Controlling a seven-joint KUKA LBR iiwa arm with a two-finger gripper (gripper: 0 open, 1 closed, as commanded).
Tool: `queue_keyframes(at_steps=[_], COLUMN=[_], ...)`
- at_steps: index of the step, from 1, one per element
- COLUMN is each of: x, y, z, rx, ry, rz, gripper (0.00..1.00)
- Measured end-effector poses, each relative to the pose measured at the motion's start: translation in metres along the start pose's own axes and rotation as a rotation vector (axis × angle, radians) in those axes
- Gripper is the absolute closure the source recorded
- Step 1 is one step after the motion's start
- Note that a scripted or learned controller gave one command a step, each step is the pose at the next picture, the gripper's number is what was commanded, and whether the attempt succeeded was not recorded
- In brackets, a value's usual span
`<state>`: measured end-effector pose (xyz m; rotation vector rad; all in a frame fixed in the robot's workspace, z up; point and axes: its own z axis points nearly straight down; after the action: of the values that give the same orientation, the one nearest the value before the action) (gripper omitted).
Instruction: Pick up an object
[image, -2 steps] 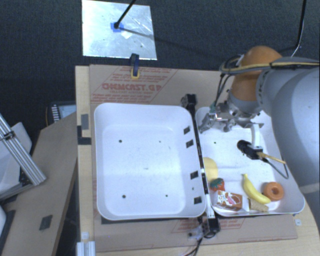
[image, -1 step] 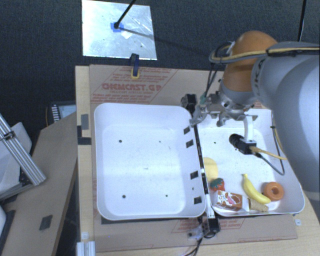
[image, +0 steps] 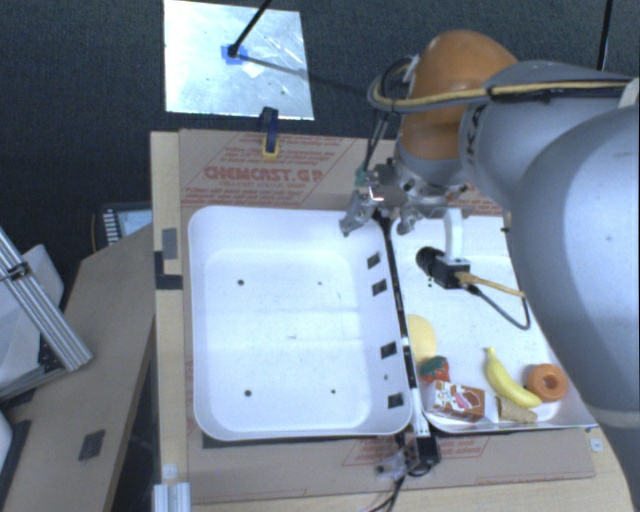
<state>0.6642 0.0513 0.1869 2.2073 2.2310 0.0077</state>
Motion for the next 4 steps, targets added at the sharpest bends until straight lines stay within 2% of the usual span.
queue_keyframes(at_steps=[1, 2, 3, 4], x=[-0.005, 0.056, 0.101, 0.165], y=[0.000, -0.018, -0.006, 0.009], z=[-0.009, -0.036, 0.097, -0.061], rx=[0.001, 0.003, 0.014, -0.012], ry=[-0.001, 0.002, -0.001, 0.007], rz=[0.004, 0.001, 0.003, -0.001], gripper=[1.00, 1.00, 1.00, 1.00])
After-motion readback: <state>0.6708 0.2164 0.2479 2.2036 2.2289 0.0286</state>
